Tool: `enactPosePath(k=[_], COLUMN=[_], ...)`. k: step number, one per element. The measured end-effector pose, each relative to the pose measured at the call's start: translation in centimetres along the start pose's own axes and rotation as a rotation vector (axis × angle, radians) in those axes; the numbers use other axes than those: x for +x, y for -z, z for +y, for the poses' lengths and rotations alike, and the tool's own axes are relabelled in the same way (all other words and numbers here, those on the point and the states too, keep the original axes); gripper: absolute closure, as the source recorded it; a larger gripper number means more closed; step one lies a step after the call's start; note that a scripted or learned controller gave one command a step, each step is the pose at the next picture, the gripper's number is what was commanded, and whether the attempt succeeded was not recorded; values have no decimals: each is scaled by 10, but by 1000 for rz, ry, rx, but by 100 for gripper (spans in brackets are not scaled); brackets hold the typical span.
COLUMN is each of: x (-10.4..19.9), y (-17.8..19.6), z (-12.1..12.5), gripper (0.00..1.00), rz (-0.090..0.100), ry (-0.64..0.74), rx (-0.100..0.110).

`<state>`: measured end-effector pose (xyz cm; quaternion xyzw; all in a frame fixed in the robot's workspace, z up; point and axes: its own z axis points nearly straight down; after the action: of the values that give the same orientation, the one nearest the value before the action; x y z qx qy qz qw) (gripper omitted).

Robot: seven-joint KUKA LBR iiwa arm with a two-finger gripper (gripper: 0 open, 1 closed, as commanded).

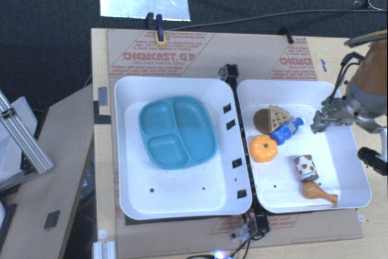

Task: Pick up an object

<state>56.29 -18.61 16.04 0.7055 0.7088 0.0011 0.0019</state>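
The right bin (339, 130) holds several small toys: a brown wedge with a waffle pattern (270, 118), a blue bottle (286, 130), an orange pumpkin (263, 148), a small red and white can (306, 167) and a tan drumstick (319, 192). My gripper (322, 120) hangs over the right part of this bin, to the right of the blue bottle and above the can. Nothing shows between its tips.
The left bin (130, 191) carries a blue divided plate (177, 131). A black divider with clips (239, 142) runs between the two bins. The arm's orange band (371, 73) sits at the right edge. A grey metal rail (21, 136) lies far left.
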Motion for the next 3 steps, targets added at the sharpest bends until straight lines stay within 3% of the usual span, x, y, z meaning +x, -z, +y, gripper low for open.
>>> enactPosePath(k=[2,3], x=[-3,54], y=[74,75], z=[4,16], gripper=[100,100], rz=[0,1], ry=[1,5], rx=[-1,2])
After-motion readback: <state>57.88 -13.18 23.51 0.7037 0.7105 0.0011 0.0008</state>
